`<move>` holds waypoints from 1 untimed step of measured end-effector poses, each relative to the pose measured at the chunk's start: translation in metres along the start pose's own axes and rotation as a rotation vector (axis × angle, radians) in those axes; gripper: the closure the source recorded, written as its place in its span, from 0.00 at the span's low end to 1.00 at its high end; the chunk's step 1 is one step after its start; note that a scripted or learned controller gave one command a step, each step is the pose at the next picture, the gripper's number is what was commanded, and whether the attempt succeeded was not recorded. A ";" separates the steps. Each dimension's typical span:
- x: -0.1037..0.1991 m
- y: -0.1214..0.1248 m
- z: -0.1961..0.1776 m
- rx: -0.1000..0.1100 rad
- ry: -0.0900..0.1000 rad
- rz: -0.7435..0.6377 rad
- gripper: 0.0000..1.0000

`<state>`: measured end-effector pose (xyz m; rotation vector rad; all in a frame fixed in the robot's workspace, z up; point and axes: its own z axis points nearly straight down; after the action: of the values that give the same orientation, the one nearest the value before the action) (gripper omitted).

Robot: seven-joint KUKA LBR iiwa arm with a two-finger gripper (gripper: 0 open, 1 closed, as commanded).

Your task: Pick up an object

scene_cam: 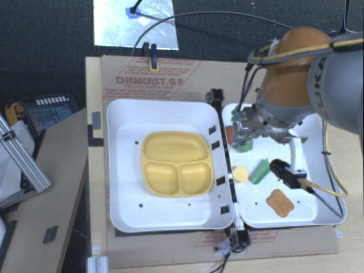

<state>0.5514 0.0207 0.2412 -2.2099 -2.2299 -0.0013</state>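
My gripper (242, 134) hangs low over the left part of the right bin (324, 212), close to the divider. A round green thing (244, 146) sits right under its tip, with a small red-orange thing (228, 133) just to its left. Whether either is between the fingers is hidden by the wrist. Nearer the front lie a pale yellow disc (240, 174), a green stick-shaped piece (259, 171) and a brown biscuit-like piece (280, 202).
The left bin (122, 152) holds a yellow divided tray (176, 162). A black clip strip (220, 152) runs between the two bins. The arm's orange band and grey body cover the right bin's far side.
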 end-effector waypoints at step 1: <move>0.039 -0.016 0.007 0.000 0.000 0.000 1.00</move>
<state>0.5349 0.0597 0.2348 -2.2107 -2.2301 -0.0014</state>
